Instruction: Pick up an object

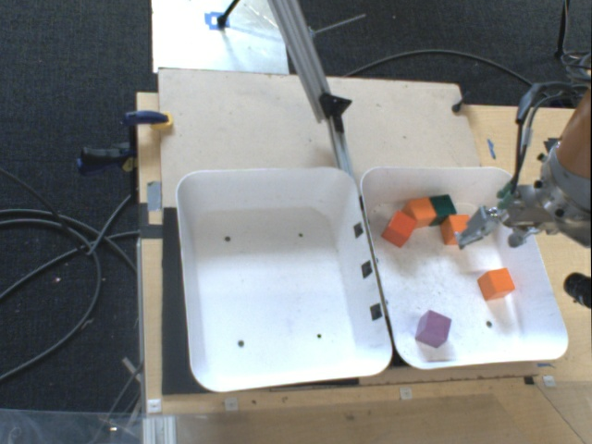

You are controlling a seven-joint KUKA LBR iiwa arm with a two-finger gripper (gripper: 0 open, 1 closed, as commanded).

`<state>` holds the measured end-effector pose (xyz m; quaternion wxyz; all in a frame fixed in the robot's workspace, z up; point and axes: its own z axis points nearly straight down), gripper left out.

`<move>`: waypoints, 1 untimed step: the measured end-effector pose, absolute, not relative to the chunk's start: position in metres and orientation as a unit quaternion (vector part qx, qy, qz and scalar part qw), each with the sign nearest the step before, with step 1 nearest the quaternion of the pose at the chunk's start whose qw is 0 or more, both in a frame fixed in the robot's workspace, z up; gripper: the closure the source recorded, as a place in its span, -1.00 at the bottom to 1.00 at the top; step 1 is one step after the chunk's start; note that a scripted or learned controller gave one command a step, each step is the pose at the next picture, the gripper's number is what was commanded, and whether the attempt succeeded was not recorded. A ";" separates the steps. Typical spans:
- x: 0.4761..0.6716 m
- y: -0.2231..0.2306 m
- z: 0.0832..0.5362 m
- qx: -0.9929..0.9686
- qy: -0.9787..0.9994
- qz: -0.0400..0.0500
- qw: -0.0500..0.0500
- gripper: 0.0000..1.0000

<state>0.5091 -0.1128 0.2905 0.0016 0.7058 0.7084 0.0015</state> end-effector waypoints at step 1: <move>0.630 -0.122 0.158 0.705 0.710 -0.001 0.000 -1.00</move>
